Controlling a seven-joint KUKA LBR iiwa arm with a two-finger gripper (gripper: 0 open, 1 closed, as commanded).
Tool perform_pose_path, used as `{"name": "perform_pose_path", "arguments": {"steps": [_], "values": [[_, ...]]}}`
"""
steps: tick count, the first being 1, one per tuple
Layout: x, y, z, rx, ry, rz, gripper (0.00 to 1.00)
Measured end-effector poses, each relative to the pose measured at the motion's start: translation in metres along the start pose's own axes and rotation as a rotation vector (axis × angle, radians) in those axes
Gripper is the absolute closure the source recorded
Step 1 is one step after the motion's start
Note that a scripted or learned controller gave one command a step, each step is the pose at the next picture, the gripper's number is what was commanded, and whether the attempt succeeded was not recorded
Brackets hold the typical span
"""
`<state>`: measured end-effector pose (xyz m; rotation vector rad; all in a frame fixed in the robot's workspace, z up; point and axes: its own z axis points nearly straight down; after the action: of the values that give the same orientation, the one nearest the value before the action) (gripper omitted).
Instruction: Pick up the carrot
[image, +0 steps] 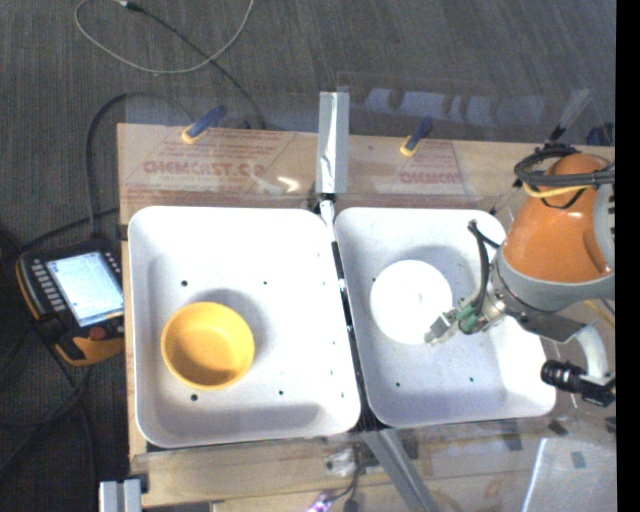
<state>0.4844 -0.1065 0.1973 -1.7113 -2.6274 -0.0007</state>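
Note:
My gripper (443, 327) hangs low over the right bin (400, 400), pointing left. Its tip is at the lower right rim of a round white plate (410, 298) that lies in the middle of that bin. The grey arm with its orange band (552, 240) comes in from the right and covers the bin's right side. I see nothing held at the gripper's tip.
A yellow bowl (208, 344) sits upright in the left bin (180, 240), toward its front left. A ridge (342, 300) where the two bin walls meet divides the bins. A tablet (82, 285) lies on the floor to the left of the bench.

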Motion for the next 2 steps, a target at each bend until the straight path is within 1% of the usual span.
{"name": "perform_pose_path", "arguments": {"steps": [1,2], "values": [[-0.002,-0.001,-0.036,-0.001,-0.007,-0.302,1.00],[0.045,0.020,-0.117,-0.002,-0.008,-0.506,1.00]]}}
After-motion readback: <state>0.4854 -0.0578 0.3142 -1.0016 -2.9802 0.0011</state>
